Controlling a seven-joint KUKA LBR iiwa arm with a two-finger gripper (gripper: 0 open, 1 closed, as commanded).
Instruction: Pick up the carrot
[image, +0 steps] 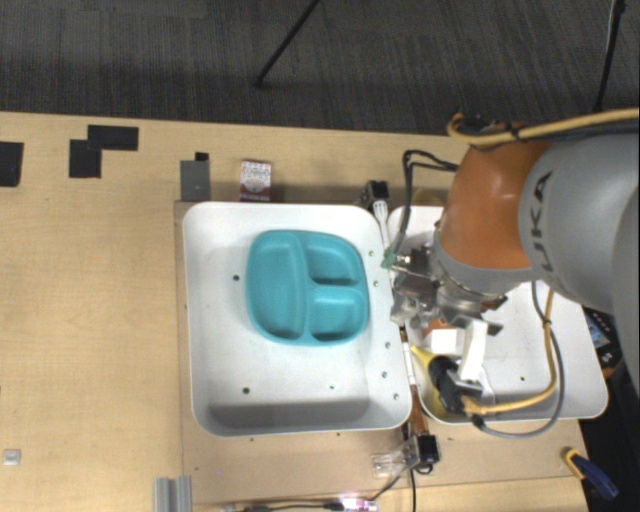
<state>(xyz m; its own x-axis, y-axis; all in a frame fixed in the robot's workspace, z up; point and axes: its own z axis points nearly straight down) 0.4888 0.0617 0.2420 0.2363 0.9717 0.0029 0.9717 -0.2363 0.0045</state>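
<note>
A teal plate (305, 288) lies in the left bin (215, 330). At the right bin's (580, 390) nine o'clock edge, the gripper (440, 335) hangs low over an orange sliver, probably the carrot (437, 325). I cannot tell its grip. This looks like the reach step, and a secure close and lift come next. The arm (590, 220) shows part of "KUKA".

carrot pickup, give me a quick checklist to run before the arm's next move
1. Carrot located: cannot tell. A small orange patch shows under the wrist in the right bin, too hidden to confirm.
2. Arm over the correct bin: ok. The arm hangs above the right bin's left part.
3. Grip state: cannot tell. The gripper is masked by the wrist and cables.
4. Carrot held: cannot tell. Nothing is visible between the jaws.
5. Left bin out of the way: ok. The teal tray sits in it, apart from the arm.
6. Cable snag: cannot tell. A yellow cable loops near the gripper.
</note>
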